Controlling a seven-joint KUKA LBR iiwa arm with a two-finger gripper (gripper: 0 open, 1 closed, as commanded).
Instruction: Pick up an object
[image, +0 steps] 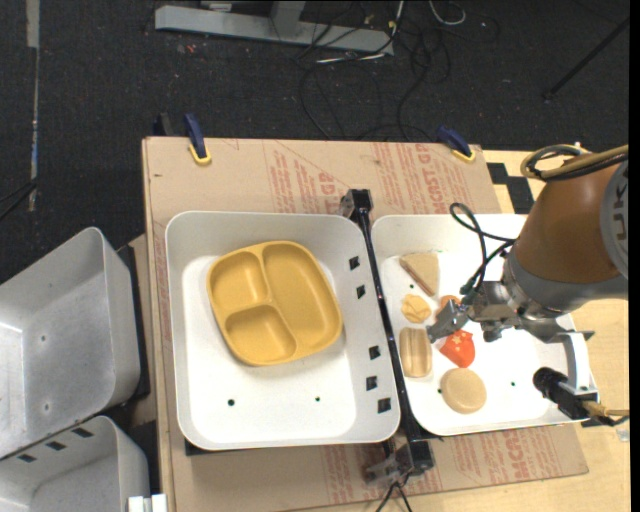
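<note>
Faint red print on the cardboard (470, 455) is unreadable; jaws (447, 322), state unclear, beside red piece (459, 348).

I count two shallow white bins: the left bin (200, 400) and the right bin (500, 415). The left holds one yellow divided plate (273, 301). The right holds five small things: one tan wedge (422, 269), one small yellow lump (416, 308), one tan oblong (415, 352), one red piece (459, 348), one tan round disc (464, 390).
</note>
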